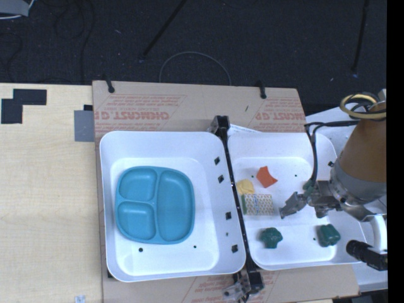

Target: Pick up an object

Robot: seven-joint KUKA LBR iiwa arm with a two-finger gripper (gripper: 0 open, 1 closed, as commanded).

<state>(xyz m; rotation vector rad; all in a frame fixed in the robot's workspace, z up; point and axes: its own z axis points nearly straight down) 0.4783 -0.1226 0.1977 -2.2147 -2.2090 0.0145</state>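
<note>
Nothing is lifted yet: the claw (307,204) hangs spread and empty low in the right bin (287,149), beside the patterned block (258,204).

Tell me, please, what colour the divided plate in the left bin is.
The divided plate is light blue, seen clearly in the camera view.

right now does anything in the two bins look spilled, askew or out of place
Nothing stands out. The blue divided plate lies flat in the left bin. In the right bin, the orange piece, yellow piece, patterned block and two green pieces lie loose. The gripper is above them.
</note>
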